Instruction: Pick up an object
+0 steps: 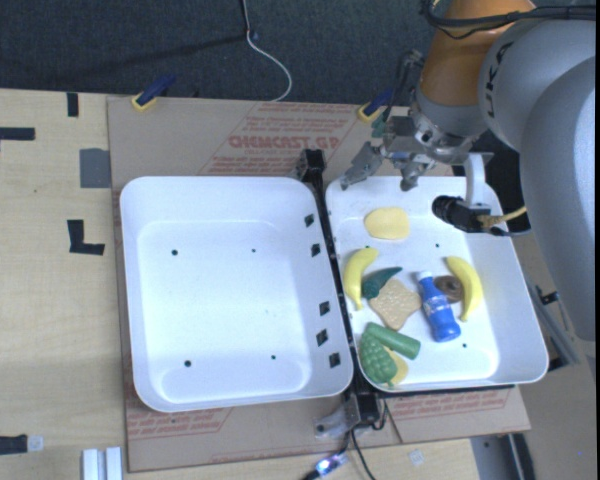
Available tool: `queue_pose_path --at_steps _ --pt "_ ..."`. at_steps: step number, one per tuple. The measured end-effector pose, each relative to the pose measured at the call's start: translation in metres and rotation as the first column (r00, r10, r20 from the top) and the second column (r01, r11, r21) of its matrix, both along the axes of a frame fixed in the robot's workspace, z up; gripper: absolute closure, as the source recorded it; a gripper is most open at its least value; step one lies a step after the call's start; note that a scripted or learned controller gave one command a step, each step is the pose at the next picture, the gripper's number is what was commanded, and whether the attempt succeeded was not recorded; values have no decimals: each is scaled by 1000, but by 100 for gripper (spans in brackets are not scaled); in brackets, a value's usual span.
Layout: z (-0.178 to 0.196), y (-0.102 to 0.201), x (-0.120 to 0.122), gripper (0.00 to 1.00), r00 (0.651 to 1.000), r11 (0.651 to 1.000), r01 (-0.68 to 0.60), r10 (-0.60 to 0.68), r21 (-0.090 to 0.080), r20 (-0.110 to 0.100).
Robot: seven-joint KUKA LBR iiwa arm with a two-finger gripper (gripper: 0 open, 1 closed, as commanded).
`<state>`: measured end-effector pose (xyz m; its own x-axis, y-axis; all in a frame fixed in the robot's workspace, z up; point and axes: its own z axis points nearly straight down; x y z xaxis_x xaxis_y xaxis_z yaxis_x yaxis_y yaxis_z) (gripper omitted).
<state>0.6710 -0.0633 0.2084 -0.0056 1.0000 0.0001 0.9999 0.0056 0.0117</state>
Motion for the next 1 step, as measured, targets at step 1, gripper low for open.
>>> queue_pose_path --at_steps 1 --pt "119 69 -24 0 1000 1000 -4 4 3 1"
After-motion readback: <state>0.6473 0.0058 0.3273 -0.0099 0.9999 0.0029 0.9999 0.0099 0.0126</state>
